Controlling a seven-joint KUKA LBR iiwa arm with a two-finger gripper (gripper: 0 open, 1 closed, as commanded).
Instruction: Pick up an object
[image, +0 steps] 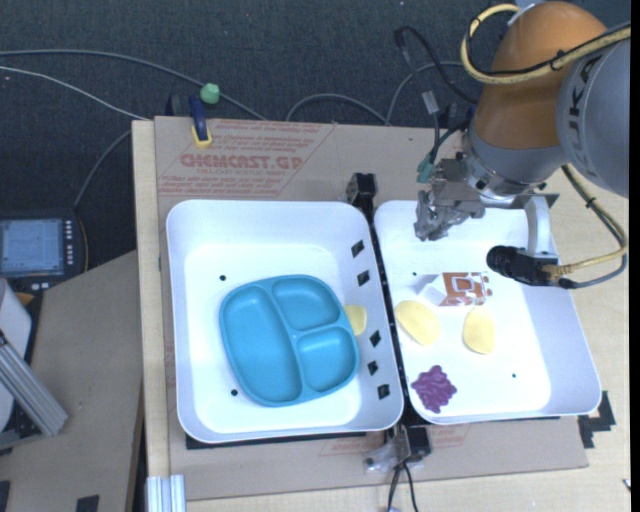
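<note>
Gripper (437, 225) sits over the far-left corner of the right bin (545, 345), hanging from the arm (530, 90) that comes in from the view's right. Gripper state: cannot tell from this angle, the tip is too small and dark to read. Nothing is seen held in it.

Pickable objects, all placed relative to the gripper:
- packet (463, 288), white with orange-brown print: closest one, just toward the view's bottom and slightly right of the gripper, apart from it, lying flat on the bin floor.
- left yellow piece (418, 321): lower in the view than the gripper, a bit left of it, just past the packet and near its corner.
- right yellow piece (479, 331): lower and to the right of the gripper, beyond the packet, near it, but whether they touch cannot be told.
- purple grape bunch (434, 386): farthest from the gripper, almost straight down the view from it, near the bin's front rim.

Left of the gripper, across the divider, is the left bin (200, 250). It holds a blue tray (290, 338) with three compartments. A small yellow piece (355, 319) is tucked against the tray's right edge, lower-left of the gripper and well apart from it.

Both bins rest on a cardboard sheet (250, 150) on the bench (90, 330).
</note>
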